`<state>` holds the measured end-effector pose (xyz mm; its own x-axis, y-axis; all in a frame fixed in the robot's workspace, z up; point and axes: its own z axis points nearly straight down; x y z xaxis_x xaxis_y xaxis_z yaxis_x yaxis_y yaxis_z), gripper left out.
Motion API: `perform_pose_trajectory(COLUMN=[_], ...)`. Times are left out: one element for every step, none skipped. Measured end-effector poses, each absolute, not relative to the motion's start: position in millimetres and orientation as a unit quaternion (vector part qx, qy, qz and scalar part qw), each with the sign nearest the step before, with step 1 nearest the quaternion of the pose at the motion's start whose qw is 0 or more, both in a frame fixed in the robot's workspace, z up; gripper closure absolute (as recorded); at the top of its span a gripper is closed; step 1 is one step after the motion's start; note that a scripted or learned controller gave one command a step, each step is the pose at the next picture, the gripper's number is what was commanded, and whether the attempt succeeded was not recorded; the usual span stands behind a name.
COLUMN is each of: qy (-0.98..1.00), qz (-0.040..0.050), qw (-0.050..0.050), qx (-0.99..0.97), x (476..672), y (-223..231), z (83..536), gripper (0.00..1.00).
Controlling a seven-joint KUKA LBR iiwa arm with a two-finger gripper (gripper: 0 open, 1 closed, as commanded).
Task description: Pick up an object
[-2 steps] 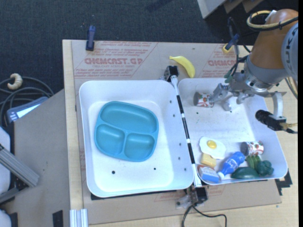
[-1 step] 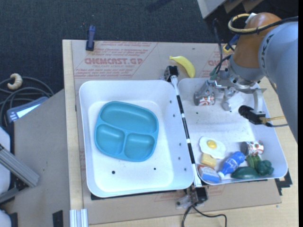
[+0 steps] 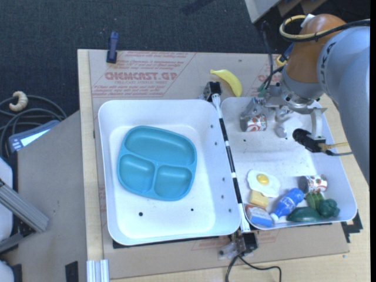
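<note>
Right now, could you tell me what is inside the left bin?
The left bin holds a blue divided plate, lying flat with its three compartments bare. Whatever lies beneath the plate is covered.

Blue divided plate (image 3: 157, 162) in white left bin (image 3: 111, 175). Yellow banana (image 3: 229, 80) on tan bench (image 3: 147, 75). White-yellow fried egg (image 3: 264, 181), blue bottle (image 3: 287, 204), red-white can (image 3: 255, 123).

Robotics lab test bench. Indicators: a protective-film-covered board (image 3: 147, 75) printed with a brand name serves as the bench top, two white bins (image 3: 111, 128) sit clamped side by side, loose cables (image 3: 26, 107) lie on dark carpet (image 3: 59, 16), and toy food (image 3: 264, 182) fills one bin.
</note>
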<state>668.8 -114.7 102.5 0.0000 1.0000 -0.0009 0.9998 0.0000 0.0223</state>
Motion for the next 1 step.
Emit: perform_pose_trajectory(qy=[0.708], qz=[0.0016], qw=[0.002], qx=[0.706], x=[668.3], y=[-99.5], z=[87.4], gripper=[0.0])
